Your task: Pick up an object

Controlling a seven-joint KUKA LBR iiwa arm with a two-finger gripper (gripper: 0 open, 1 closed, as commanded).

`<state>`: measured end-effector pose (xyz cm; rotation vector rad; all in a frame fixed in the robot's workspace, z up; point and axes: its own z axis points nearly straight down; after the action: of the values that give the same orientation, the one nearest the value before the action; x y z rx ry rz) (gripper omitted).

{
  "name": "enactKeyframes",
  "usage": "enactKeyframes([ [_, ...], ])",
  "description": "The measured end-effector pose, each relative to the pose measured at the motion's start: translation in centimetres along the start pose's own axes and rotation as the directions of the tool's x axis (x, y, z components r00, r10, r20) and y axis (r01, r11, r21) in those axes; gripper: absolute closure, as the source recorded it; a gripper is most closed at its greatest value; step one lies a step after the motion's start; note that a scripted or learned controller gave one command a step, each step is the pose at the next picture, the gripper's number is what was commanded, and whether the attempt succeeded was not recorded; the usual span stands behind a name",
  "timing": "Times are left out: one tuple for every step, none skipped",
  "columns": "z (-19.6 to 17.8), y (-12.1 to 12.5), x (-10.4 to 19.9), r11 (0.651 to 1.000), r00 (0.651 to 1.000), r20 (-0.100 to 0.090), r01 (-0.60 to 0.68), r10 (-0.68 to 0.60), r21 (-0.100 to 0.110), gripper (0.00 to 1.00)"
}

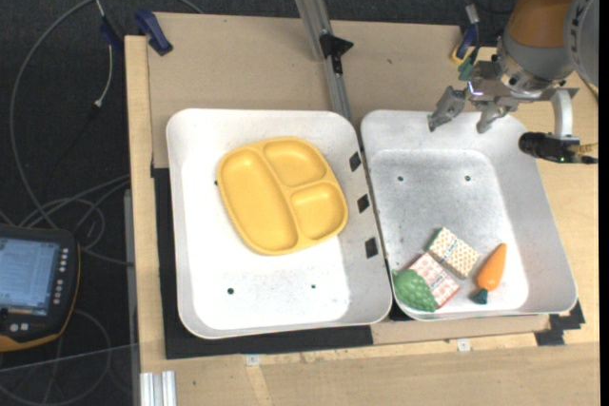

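Jaws (471,112) stood apart and empty over the right bin's (419,204) far rim. The carrot (491,268) lay ungrasped; pick not begun.

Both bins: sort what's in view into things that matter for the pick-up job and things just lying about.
For the job:
- gripper, open, above the right bin's far rim
- toy carrot, right bin
- patterned box, right bin
- green item, right bin
- right bin

Lying about:
- yellow divided plate in the left bin
- blue clamp
- handheld screen
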<state>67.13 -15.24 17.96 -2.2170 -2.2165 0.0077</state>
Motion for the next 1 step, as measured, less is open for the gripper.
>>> enactKeyframes([
  [4.35,-0.50,0.15,1.000,1.000,0.000,0.001,-0.001,-0.002,0.00],
])
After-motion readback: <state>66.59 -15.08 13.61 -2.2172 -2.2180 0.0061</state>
